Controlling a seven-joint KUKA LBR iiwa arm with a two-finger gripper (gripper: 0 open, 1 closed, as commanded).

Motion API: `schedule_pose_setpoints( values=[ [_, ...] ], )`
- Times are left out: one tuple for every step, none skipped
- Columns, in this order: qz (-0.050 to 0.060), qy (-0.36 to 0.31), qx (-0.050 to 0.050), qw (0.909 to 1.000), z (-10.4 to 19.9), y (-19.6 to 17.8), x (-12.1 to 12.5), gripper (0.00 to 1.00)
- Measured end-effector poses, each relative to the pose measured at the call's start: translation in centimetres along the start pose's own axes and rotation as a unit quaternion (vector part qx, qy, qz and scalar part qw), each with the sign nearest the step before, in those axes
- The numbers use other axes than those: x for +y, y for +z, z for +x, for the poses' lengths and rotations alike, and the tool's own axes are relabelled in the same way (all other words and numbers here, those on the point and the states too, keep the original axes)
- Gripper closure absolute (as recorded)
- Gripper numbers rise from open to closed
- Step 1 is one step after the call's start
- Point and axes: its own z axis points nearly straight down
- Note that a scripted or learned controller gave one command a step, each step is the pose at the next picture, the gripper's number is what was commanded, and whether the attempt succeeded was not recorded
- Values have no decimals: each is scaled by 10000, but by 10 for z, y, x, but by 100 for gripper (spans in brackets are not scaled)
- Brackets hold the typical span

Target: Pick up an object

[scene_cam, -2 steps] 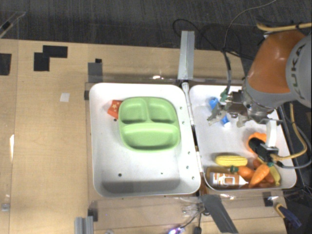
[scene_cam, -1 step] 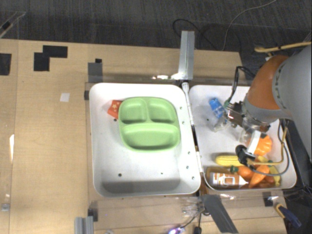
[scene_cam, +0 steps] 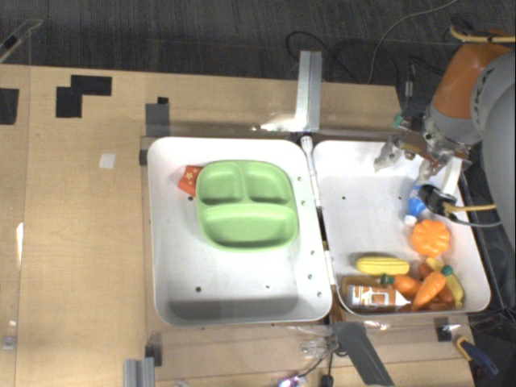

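A plain green tray [scene_cam: 245,203], an orange pumpkin [scene_cam: 430,237], yellow corn [scene_cam: 381,264], an orange carrot [scene_cam: 429,289], white bins [scene_cam: 165,240].

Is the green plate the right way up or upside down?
Right way up: the green plate in the left bin shows its three hollow compartments facing up.

A divided plate [scene_cam: 245,202] lies in the left bin [scene_cam: 173,297]; toy food [scene_cam: 419,276] crowds the right bin's [scene_cam: 355,208] near corner.

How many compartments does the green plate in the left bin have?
3. The green plate has two smaller compartments side by side along its far edge and one wide compartment across its near half. It lies in the left bin, partly covering a red item.
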Motion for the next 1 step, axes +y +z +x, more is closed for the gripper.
schedule_pose_setpoints(
  values=[
    [-12, -1161, 3, 9932, 5, 54, -16, 0]
  ],
)
